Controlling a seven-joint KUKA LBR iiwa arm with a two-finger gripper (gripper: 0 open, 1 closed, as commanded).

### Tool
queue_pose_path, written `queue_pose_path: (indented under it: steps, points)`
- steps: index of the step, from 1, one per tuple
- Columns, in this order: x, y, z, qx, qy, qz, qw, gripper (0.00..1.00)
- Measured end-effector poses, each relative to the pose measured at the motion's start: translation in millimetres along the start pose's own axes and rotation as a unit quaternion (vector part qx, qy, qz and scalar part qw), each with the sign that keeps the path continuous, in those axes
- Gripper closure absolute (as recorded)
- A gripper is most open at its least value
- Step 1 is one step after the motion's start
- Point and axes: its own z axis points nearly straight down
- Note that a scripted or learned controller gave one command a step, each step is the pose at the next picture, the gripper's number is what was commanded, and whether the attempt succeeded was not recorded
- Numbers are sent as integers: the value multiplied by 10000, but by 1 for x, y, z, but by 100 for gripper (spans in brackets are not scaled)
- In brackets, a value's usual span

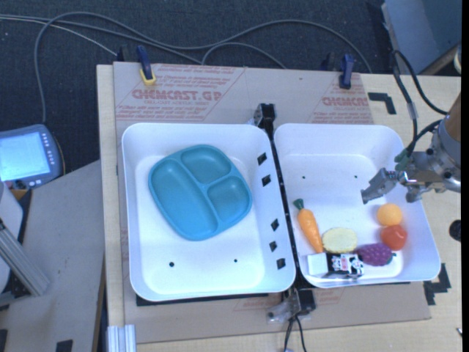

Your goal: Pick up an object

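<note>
Nearest the camera, at the front edge of the right bin [322,141], a small white carton with a dark printed label [335,264] is seen lying flat, below and to the left of the gripper [375,188]. Just behind the carton a pale yellow rounded piece [340,239] is found, with a carrot [309,227] touching or almost touching its left side, the carrot's green top pointing away from the camera. A purple bunch of grapes [375,254] is placed just right of the carton, and a red tomato-like fruit [393,236] sits just behind the grapes. An orange round fruit [390,214] is seen behind the red one, close below the gripper and slightly to its right; it is the toy nearest the gripper but is not touched by it. The gripper is held above the right bin's floor near its right wall, its grey fingers pointing left; whether they are apart or together cannot be told, and nothing is seen between them. Well to the left of the gripper, in the left bin [139,196], a blue divided plate [199,191] is laid. Both bins are carried by a worktop [183,86] covered with printed cardboard, clamped at the far edge by two blue clamps [145,64].
</note>
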Motion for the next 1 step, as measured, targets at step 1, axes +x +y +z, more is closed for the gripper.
queue_pose_path:
  steps: [1]
  points:
    - [3,1,42,26,8,4,10000,0]
